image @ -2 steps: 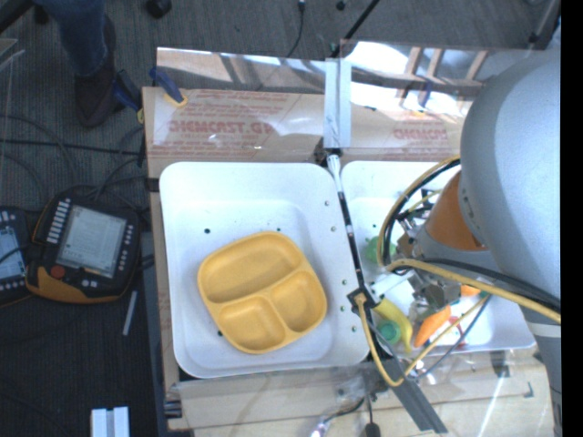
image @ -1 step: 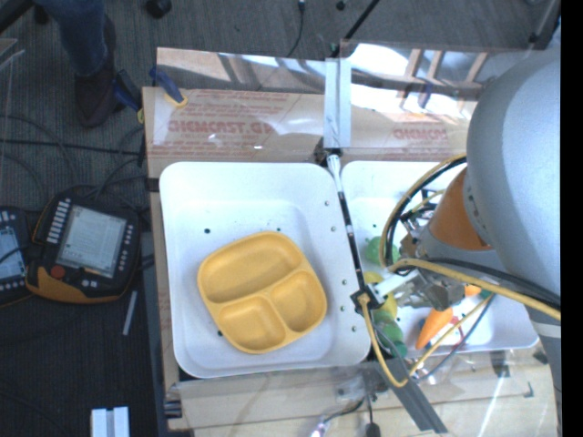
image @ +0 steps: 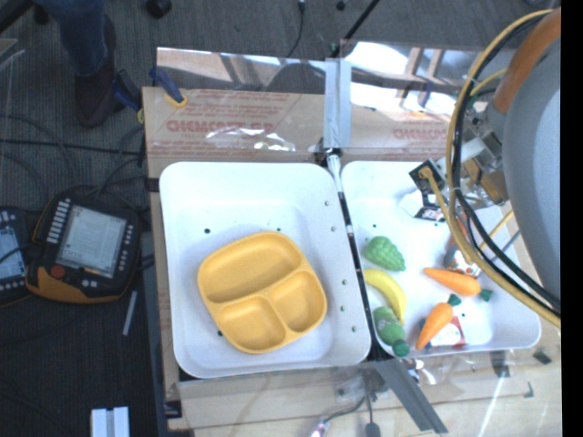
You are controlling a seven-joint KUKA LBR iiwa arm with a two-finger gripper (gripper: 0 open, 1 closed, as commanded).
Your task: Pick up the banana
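Note:
The banana (image: 387,291) is yellow and curved. It lies in the right bin (image: 364,185) near the bin's left wall, between a green bumpy fruit (image: 384,253) above it and a dark green vegetable (image: 391,327) below it. My gripper (image: 460,209) hangs over the right side of that bin, half hidden behind yellow and black cables. It is well to the right of the banana and apart from it. Nothing is seen held in it.
Two orange carrots (image: 453,281) (image: 435,324) lie in the right bin, right of the banana. A yellow divided plate (image: 262,291) sits in the left bin (image: 182,208). The grey arm (image: 547,153) fills the right side. A cardboard sheet (image: 237,126) lies behind the bins.

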